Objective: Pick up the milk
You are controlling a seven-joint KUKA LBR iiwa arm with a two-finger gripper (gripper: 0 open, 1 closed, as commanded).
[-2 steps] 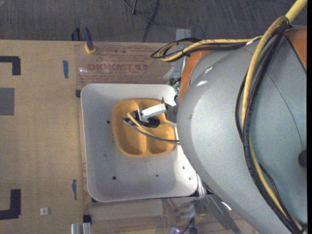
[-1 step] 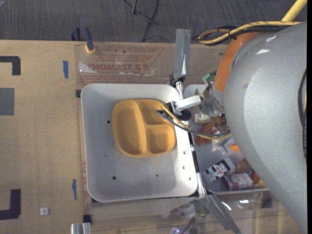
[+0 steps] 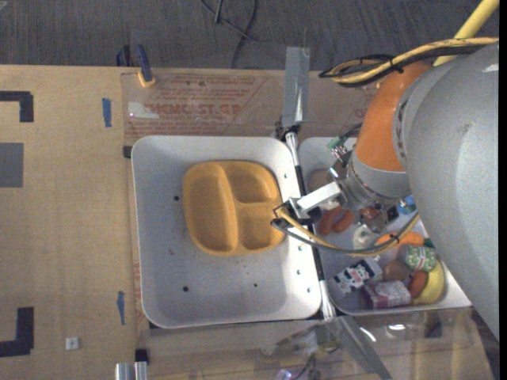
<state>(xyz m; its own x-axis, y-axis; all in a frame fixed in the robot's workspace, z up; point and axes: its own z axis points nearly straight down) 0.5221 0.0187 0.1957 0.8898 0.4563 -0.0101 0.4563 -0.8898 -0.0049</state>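
The milk [image 3: 357, 275] is a small white carton with black cow patches. It lies on its side near the front of the right bin [image 3: 396, 307]. The grey arm with its orange band [image 3: 380, 129] reaches over that bin from the right. Its gripper [image 3: 365, 218] hangs low over the middle of the bin, behind the milk and a short way apart from it. The wrist body hides most of the gripper, and a white bracket [image 3: 317, 198] with a yellow cable sticks out to its left.
A yellow divided plate [image 3: 234, 207] lies in the left bin [image 3: 158, 275]. Around the milk are a pink carton [image 3: 387, 294], a banana [image 3: 432, 287], a strawberry [image 3: 419, 257], an orange [image 3: 409, 240] and reddish sausages [image 3: 336, 221]. The bins' shared rim [image 3: 310, 244] runs just left of the gripper.
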